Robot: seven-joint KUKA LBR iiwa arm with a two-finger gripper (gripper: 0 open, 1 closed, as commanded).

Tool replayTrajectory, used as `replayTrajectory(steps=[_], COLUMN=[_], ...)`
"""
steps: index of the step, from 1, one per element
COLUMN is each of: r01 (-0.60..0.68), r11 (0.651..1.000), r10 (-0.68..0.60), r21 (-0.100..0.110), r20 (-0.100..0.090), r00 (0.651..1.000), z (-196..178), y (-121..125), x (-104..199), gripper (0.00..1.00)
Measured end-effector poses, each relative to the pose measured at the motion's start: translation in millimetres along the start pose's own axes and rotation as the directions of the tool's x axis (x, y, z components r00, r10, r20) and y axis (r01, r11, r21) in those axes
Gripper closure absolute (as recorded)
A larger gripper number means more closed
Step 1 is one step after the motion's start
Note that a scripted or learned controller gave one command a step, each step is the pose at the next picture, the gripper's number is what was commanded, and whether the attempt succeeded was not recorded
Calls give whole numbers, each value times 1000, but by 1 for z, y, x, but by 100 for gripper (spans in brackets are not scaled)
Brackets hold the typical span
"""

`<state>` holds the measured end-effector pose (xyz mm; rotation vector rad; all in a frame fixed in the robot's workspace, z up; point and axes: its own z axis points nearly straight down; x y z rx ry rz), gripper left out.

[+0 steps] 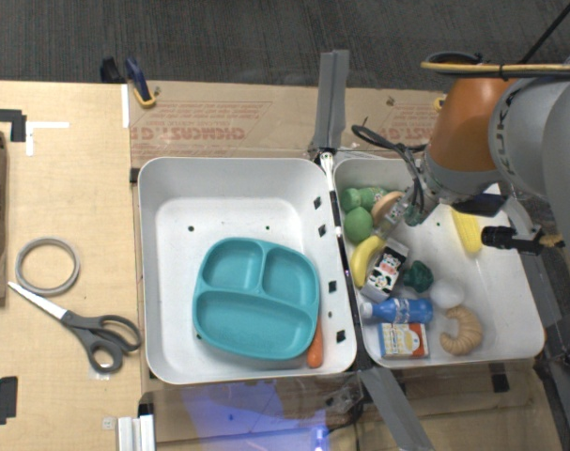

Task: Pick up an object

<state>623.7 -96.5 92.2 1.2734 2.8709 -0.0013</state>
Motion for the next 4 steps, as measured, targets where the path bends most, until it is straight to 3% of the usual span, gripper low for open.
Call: replayTrajectory(steps=[1, 2, 3, 4], r01=[-1, 43, 80, 79], r11=[1000, 999, 997, 997], r10=[1, -43, -80, -79], r21=[1, -1, -1, -3], r20=[0, 1, 0, 2], r00=[1000, 999, 997, 997], z=[0, 0, 0, -9], y=[-1, -43, -99, -99], x=[0, -7, 22, 22], gripper=[0, 0, 0, 100])
